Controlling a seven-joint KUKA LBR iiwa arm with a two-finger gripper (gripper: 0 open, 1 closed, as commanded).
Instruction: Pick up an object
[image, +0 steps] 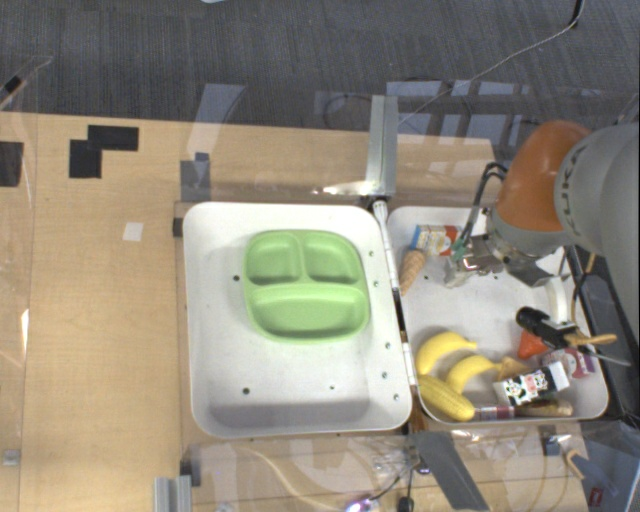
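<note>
Hovering near the right bin's (600, 400) far edge: pincer (468, 262), finger state indeterminate. Ice-cream cone (411, 268) just beside it toward the bin's left wall, long axis far-to-near. Bananas (447, 375) at near-left corner, farther off.

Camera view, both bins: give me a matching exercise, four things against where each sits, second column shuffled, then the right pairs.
Things:
1. green divided plate
2. bananas
3. ice cream cone
4. gripper

Places:
A. right bin, front left corner
B. over the right bin's back part, near a small carton
C. middle of the left bin
D. right bin, against its left wall, toward the back

Pairs: 1-C, 2-A, 3-D, 4-B
</note>
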